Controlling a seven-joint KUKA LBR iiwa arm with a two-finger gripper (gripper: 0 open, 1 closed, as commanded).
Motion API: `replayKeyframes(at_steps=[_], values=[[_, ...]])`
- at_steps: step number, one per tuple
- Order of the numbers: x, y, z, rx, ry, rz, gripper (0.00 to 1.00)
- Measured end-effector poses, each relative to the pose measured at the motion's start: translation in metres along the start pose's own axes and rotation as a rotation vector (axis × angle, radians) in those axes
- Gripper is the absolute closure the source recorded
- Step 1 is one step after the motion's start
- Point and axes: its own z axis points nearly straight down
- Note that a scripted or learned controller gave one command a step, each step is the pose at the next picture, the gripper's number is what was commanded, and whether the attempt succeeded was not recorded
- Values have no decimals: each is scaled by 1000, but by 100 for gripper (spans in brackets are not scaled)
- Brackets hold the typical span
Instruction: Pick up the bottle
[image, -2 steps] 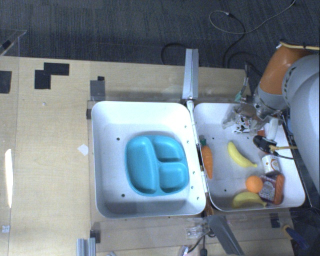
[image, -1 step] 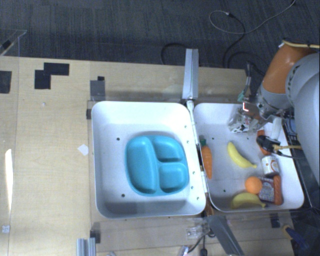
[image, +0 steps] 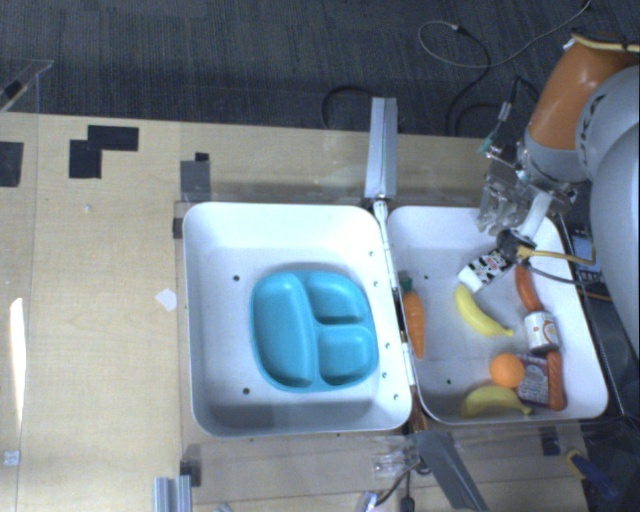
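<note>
The bottle (image: 486, 269) is small and white with a black-patterned label. It lies tilted in the upper part of the right bin (image: 436, 236), its dark upper end pointing up and to the right. My gripper (image: 505, 224) hangs at the bin's far right corner, directly over that upper end and very close to it. I cannot make out whether it touches or grips the bottle. The grey arm with its orange band (image: 570, 90) comes in from the upper right.
Just below the bottle lies a yellow banana (image: 478, 312), with a red sausage (image: 526, 288) and a small can (image: 540, 330) to its right. A carrot (image: 414, 320), an orange (image: 507, 370), a second banana (image: 493, 402) and a dark packet (image: 546, 381) share the bin. The left bin (image: 215, 290) holds a blue divided plate (image: 312, 328).
</note>
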Motion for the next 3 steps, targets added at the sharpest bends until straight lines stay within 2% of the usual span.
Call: replayKeyframes(at_steps=[2, 3], values=[[110, -82, -3, 6, -1, 107, 100], [147, -156, -4, 7, -1, 297, 100]])
